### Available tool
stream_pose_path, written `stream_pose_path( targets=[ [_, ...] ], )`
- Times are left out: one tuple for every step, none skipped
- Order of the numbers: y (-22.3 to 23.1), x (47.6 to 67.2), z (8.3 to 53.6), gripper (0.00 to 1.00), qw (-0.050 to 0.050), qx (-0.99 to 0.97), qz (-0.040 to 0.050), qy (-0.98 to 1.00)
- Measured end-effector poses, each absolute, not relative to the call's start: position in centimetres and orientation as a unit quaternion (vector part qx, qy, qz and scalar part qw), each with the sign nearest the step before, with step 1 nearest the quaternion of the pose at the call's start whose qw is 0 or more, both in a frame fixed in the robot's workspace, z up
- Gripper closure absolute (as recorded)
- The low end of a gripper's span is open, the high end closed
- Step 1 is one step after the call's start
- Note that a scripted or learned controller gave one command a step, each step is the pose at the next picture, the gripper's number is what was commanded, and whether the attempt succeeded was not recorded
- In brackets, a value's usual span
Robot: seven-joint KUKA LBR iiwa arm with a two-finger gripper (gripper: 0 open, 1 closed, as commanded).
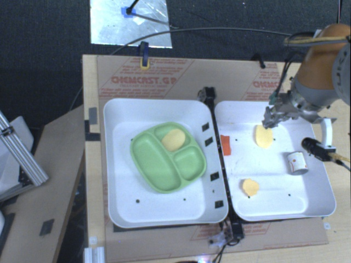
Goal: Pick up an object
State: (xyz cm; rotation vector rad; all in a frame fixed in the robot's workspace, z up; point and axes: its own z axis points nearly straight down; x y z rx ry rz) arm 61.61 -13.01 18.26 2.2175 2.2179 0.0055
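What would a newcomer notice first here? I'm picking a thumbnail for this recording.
Probably the green divided plate in the left bin, with a pale yellow piece in its upper compartment. Next, the grey and orange arm reaching into the right bin, its end effector just above a yellow slice. A smaller yellow piece lies nearer the front.

A pale yellow slice (264, 137) lies flat near the back of the right bin (274, 207), with a smaller yellow piece (250, 187) toward the front and a small grey-white cup (296, 162) tipped alongside.
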Motion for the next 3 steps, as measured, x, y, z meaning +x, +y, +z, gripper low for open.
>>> stream_pose_path(
  targets=[
    [-12.7, 61.9, 22.7, 1.00, 0.003, 0.706, 0.0019, 0.709],
    [-12.7, 62.0, 25.3, 1.00, 0.002, 0.705, 0.0015, 0.709],
    [-7.2, 63.8, 24.9, 1.00, 0.001, 0.704, 0.0017, 0.711]
  ],
)
